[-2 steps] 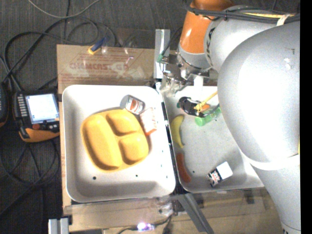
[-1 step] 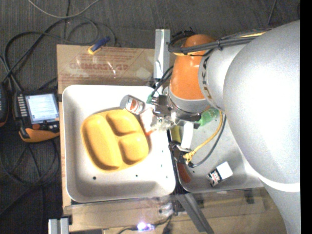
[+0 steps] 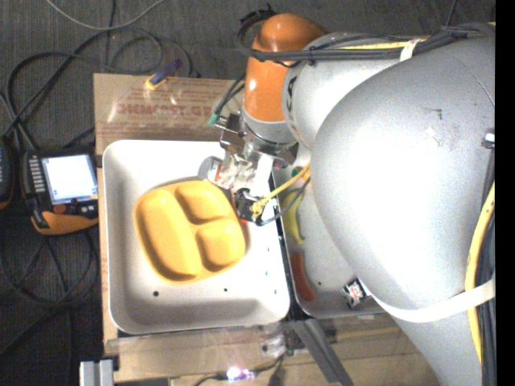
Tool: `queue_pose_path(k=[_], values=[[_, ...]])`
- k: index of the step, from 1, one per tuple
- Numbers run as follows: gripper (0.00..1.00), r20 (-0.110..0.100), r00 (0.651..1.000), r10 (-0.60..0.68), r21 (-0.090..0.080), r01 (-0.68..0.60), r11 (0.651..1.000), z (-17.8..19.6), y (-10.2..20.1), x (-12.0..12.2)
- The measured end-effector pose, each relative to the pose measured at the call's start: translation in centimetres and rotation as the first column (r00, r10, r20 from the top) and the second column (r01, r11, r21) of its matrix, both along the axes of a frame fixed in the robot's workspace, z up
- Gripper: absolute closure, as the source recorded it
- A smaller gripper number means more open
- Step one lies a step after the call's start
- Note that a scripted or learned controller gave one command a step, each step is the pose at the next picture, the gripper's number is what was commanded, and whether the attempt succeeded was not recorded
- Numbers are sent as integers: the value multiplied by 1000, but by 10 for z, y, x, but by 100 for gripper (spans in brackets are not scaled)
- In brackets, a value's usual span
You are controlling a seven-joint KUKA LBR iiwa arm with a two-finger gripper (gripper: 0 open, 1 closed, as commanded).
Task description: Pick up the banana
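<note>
A robotics lab: loose cables on carpet, a teach pendant.

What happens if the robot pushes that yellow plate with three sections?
Probably it slides rather than tips: the yellow plate lies flat and wide on the smooth white bin. It looks like stiff moulded plastic, so likely light and unbending.

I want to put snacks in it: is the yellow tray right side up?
Yes. The yellow tray lies in the left bin, its three hollow compartments facing up.

Yellow divided tray in white bin — handheld screen beside, cables on floor
</note>
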State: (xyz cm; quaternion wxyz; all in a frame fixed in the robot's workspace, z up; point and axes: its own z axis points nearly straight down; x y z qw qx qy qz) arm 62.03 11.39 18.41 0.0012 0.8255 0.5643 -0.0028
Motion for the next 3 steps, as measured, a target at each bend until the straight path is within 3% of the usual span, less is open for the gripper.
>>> queue_pose_path(k=[1, 2, 3], values=[[100, 1, 1000, 21, 0, -21, 1000, 76, -105, 40], [100, -2, 993, 118, 4, -118, 993, -2, -132, -24], [100, 1, 1000, 15, 1, -15, 1000, 44, -102, 36]])
